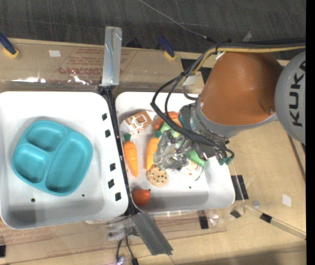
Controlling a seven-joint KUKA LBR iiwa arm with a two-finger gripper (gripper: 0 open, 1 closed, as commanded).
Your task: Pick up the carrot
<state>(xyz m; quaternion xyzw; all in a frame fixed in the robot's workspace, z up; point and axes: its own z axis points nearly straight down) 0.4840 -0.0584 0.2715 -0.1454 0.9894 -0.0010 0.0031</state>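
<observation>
Two carrots lie in the right bin [218,195]. One carrot [130,157], with a green top, lies along the bin's left wall. The other carrot [152,152] lies just right of it, pointing toward the near side. My gripper [171,150] hangs low over the middle of this bin, its metal tip right beside the second carrot's right flank. The arm's orange band [237,90] and cables hide the bin's right part. I see nothing lifted off the bin floor.
In the right bin are also a round cookie [157,176], a red tomato [141,196] at the near left corner, a toast-like piece [137,121] and an orange item [167,118] at the far side. A teal divided plate [51,156] sits in the left bin [8,109].
</observation>
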